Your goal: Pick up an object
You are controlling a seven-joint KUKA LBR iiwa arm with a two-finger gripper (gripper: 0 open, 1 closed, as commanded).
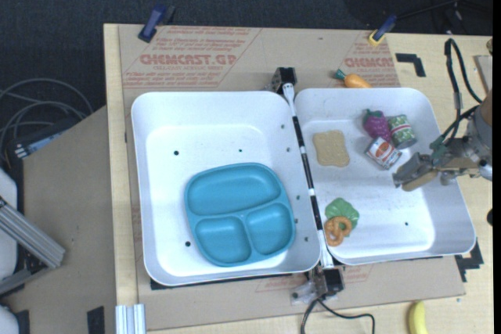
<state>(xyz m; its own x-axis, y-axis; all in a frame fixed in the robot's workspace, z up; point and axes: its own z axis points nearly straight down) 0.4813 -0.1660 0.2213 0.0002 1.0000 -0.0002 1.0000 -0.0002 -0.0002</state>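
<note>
Right bin (pixel 438 240): you see a tan bread slice (pixel 331 149), purple grapes (pixel 375 122), a small red-and-white can (pixel 383 152) and a green-and-orange toy (pixel 340 220). Gripper (pixel 409 174) sits right of the can; finger state cannot be told. Left bin (pixel 156 121): blue divided plate (pixel 237 211).

Pincer (pixel 409 177) reaches in low from the right, seemingly tilted.
</note>
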